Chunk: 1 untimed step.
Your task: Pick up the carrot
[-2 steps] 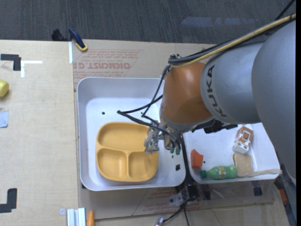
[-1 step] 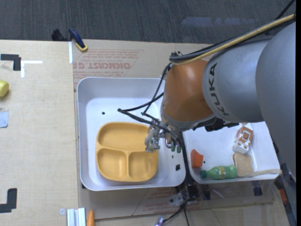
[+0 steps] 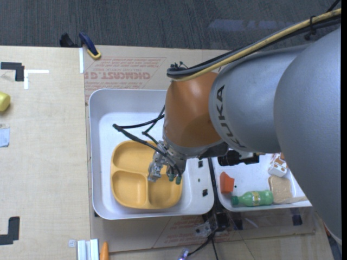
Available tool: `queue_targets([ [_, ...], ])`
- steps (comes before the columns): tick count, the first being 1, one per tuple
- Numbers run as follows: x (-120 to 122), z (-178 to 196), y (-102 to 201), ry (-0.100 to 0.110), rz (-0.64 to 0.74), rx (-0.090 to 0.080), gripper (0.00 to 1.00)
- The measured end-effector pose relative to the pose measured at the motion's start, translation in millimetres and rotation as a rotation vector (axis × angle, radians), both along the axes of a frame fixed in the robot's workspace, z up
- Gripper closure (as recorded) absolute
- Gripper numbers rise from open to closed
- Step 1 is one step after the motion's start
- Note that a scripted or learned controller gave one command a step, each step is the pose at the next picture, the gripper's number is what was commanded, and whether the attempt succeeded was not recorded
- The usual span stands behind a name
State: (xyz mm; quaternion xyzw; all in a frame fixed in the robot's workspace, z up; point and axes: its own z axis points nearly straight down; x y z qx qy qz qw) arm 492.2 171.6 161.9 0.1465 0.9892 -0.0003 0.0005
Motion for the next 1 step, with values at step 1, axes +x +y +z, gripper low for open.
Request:
queue_targets([
  [1,38.0,55.8,-34.0,-0.001,-0.152,-0.001,1.00],
])
